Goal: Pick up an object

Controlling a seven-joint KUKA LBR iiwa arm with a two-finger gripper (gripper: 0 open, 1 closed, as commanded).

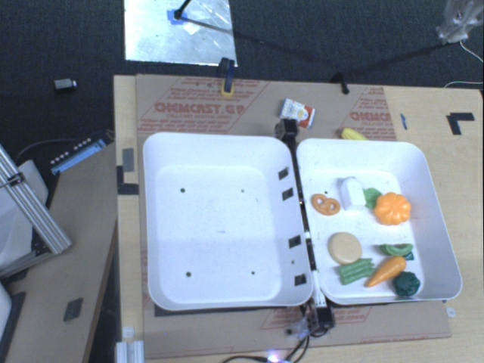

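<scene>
Nearest the lens, the bench (pixel 197 97) is seen to be faced with printed cardboard, presumably laid down so that the two bins sit on one flat, even surface. The left bin (pixel 219 225) and the right bin (pixel 437 203) are set touching along a central seam, where dark clips can be made out; it is judged that these keep the pair from sliding apart when objects are pushed about.

All the toy food that could be picked is gathered in the right bin, the side from which the arm reaches, so any of it could serve as the task's object. The orange pumpkin (pixel 392 208) is placed near the right wall, with a white block (pixel 351 193) and a green leaf (pixel 371 197) just beside it. A beige disc (pixel 345 247) lies near the bin's middle, well clear of the walls, and may be considered the easiest to approach from above. The carrot (pixel 386 271) and the green bean pod (pixel 355 271) lie flat and touching near the front wall, with the dark green broccoli (pixel 407 283) close to the corner, where a grasp is likely to be hindered. A small pretzel (pixel 326 204) lies by the seam.

A yellow piece (pixel 353 134) is left outside, behind the right bin.

The gripper (pixel 459 15) is seen blurred at the far right corner, well away from both bins; whether it is wide or narrow cannot be told. Nothing is held, and the pick is not yet begun.
</scene>
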